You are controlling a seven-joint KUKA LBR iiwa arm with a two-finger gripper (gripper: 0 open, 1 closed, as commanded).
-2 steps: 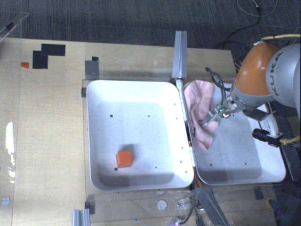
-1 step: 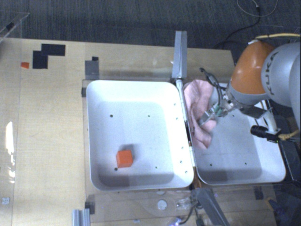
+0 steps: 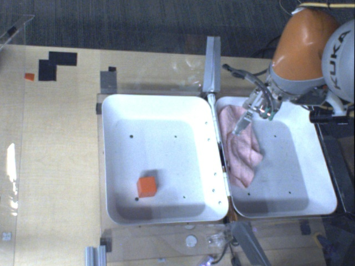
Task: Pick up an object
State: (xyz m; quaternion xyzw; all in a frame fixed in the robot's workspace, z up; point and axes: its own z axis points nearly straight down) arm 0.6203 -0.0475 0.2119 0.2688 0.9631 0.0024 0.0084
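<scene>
The crumpled pink cloth (image 3: 239, 148) is lying along the left side of the right white bin (image 3: 294, 204), not yet lifted; the gripper (image 3: 244, 123) is hovering at its upper end, jaws seemingly spread, pinching nothing.

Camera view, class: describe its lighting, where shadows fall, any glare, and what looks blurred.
Camera view: even overhead light; the orange block casts a short soft shadow in the left bin; the pink cloth shades the right bin floor beside it; glare streaks on the bench at far left; the pincer looks slightly blurred, its fine detail hard to read.
</scene>
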